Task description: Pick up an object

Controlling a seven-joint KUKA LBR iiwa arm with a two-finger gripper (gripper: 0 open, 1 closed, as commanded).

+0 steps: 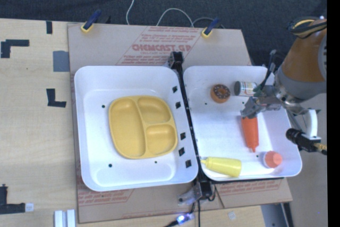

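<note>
Orange carrot-shaped plastic toy (251, 133) found lying lengthwise in right-hand shallow white bin (212, 130), near its right wall, tapered and smooth, upper end beneath the tool. Grey two-finger gripper (258, 106) positioned directly over that upper end, possibly touching; contact not confirmed. State of jaws could not be told: too small and dark against the arm. Noted in same bin: round brown doughnut-like piece (220, 92), small cylindrical container (245, 87) just beside it, yellow rounded plastic block (222, 166) at near edge, small pinkish-orange round item (273, 159). Left-hand white bin (90, 114) held yellow compartmented plastic tray (142, 126).
</note>
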